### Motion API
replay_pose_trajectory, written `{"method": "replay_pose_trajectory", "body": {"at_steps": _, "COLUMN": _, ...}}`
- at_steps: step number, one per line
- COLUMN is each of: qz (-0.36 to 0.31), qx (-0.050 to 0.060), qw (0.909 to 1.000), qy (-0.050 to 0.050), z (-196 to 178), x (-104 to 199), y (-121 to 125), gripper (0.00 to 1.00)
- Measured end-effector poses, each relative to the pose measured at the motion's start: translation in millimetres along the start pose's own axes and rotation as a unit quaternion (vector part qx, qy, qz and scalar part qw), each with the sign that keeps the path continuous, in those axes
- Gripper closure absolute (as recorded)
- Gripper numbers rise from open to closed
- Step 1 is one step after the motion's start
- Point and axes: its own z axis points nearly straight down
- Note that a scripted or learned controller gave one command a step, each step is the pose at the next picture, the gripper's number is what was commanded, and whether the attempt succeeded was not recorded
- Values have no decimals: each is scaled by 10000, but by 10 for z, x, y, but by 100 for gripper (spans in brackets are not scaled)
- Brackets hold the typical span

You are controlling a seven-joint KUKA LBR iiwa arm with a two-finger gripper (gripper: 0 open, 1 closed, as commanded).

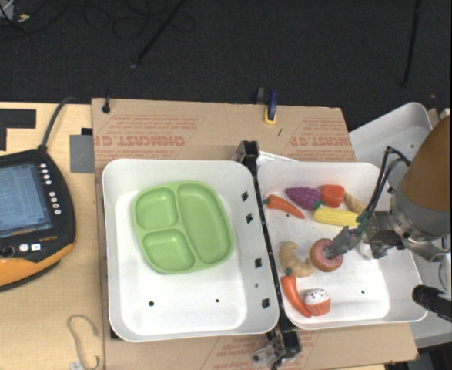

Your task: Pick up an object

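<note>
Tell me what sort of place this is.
Probably a robotics lab test bench, not a kitchen: two white bins on cardboard, toy food such as plastic corn in one, and a teach pendant at the left.

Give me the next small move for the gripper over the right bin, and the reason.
Probably a short straight descent, then close. The gripper sits right at the round red-and-tan toy in the right bin, and nothing shows the toy held. The corn above and the tan piece to its left lie close, so a sideways shift risks nudging them.
</note>
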Motion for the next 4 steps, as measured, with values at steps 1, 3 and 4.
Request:
{"method": "replay_pose_trajectory", "body": {"at_steps": 1, "qz": -8, "qx": -54, "qw": 10000, "qy": -8, "z": -53, "x": -3, "y": 22, "gripper": 0}}
{"method": "replay_pose_trajectory", "body": {"at_steps": 3, "qz": -12, "qx": -31, "qw": 10000, "qy": -1, "z": 891, "x": 15, "y": 146, "gripper": 0}}
{"method": "replay_pose_trajectory", "body": {"at_steps": 4, "qz": -15, "qx": -102, "qw": 9999, "qy": -8, "z": 1071, "x": 7, "y": 176, "gripper": 0}}
